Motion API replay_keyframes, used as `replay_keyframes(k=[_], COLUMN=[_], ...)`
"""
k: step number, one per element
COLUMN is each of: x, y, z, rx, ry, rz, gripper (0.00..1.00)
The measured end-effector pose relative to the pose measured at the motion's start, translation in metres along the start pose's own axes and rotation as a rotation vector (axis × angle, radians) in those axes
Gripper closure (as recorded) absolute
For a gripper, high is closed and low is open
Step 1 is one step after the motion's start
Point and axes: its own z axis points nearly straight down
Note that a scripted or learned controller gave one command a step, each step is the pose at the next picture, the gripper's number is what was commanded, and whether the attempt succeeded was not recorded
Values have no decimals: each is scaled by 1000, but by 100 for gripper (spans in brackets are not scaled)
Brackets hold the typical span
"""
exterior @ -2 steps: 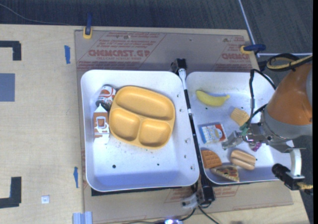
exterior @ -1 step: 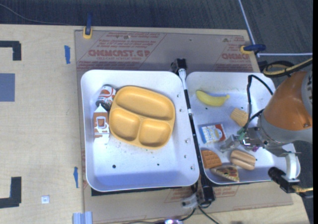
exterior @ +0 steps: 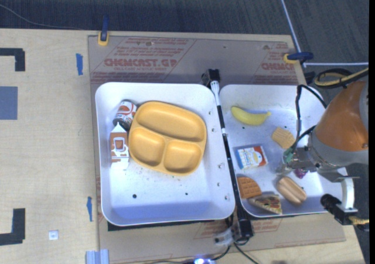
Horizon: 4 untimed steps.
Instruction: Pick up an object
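hot dog [exterior: 291,190]: front of the right bin [exterior: 310,213], lying slantwise, right under the gripper [exterior: 295,162]
gripper: honestly can't tell what state it's in, wrist blocks it
something purple [exterior: 301,171]: peeking out by the gripper, too small to ID
card [exterior: 251,157]: left of the gripper
cracker [exterior: 283,137]: just behind it
banana [exterior: 250,116]: far back-left, long axis crosswise

Yellow tray [exterior: 166,137] in left bin [exterior: 111,198]; banana [exterior: 250,116] in right bin [exterior: 310,96]; end effector [exterior: 295,161] low there.
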Motion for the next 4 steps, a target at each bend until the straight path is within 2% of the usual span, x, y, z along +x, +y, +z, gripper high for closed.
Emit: replay_keyframes(k=[1, 2, 3, 4], x=[74, 73, 18, 24], y=[46, 45, 24, 1], z=[-85, -84, -13, 10], rx=[17, 18, 20, 5], ry=[15, 14, 14, 12], rz=[-6, -6, -4, -5], gripper=[100, 0, 0, 0])
